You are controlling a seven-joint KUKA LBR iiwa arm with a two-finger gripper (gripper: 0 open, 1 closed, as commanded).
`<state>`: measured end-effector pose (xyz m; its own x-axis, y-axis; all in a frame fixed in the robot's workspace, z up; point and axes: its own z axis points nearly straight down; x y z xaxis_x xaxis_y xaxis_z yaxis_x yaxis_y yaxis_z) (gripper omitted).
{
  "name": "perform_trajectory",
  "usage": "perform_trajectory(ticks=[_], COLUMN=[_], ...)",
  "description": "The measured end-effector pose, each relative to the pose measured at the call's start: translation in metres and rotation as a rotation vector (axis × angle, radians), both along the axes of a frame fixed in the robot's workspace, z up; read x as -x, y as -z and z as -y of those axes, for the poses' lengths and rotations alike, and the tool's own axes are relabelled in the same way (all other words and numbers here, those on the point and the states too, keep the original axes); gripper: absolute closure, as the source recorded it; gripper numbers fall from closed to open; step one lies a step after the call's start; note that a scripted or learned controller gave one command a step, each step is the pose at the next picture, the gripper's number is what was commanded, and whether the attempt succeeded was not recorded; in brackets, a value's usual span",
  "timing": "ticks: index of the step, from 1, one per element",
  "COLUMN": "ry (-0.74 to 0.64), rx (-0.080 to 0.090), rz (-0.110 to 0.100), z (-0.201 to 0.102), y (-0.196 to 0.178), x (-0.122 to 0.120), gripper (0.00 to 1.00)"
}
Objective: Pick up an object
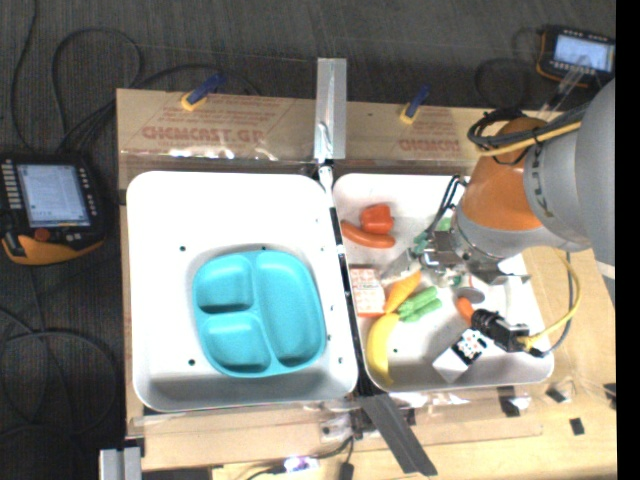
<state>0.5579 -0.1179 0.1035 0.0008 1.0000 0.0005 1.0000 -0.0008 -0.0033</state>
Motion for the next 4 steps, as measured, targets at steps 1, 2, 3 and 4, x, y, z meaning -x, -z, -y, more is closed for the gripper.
perform_trajectory(ticks=[1, 2, 3, 4], ry=[0.000, 0.000, -0.319, -0.412], rx=[-0.002, -0.002, 0.001, 0.002], rz=[-0.003, -0.003, 0.001, 0.002], z=[0.000, 0.000, -0.041, -0.015], y=[-0.008, -0.008, -0.080, -0.077], x=[0.001, 0.001, -0.045, -0.053], gripper=[1.00, 0.00, 0.00, 0.00])
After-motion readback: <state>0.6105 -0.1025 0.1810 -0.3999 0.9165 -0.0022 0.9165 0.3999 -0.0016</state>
